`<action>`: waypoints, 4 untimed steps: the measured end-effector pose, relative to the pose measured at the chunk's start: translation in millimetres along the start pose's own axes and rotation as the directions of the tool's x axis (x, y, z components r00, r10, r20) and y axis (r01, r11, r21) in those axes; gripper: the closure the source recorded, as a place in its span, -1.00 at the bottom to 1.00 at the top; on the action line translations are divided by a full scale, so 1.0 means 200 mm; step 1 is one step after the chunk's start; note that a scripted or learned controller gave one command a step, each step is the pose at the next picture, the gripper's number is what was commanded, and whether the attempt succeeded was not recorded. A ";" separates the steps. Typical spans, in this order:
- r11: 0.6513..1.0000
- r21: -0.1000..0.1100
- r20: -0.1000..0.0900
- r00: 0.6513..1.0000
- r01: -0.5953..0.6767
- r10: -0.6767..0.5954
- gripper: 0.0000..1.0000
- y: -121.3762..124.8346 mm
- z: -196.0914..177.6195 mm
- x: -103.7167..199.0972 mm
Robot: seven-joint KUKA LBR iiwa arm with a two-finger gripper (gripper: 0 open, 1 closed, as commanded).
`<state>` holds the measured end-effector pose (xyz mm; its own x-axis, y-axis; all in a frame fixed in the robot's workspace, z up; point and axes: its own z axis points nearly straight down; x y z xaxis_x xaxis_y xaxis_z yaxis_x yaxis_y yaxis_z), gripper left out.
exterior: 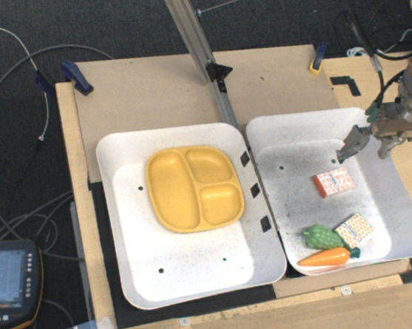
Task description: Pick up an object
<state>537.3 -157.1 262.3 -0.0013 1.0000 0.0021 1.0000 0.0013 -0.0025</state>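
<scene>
My gripper point(369, 143) hangs over the far right part of the right bin point(291, 131), open, with nothing between its fingers. Just below and left of it a small red and white box point(333, 181) lies on the bin floor. Near the front rim sit a green bumpy toy vegetable point(321, 237), a tan patterned box point(355, 229) and an orange carrot point(324, 259) lying lengthwise.
The left bin point(125, 207) holds a yellow divided plate point(194, 187). A metal post point(188, 20) rises behind the gap between the bins. Blue clamps point(76, 77) grip the board's far corners. A pendant point(8, 280) and cables lie at the left.
</scene>
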 end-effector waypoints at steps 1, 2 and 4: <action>1.000 0.000 0.000 1.000 0.000 0.000 -1.00 0.00 0.00 0.00; 1.000 0.004 0.000 1.000 -0.001 0.001 -1.00 0.01 0.22 -0.01; 1.000 0.005 -0.001 1.000 -0.001 0.001 -1.00 0.02 0.73 -0.03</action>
<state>541.6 -163.3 116.1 -0.0001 1.0000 0.0031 1.0000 0.0002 -0.0070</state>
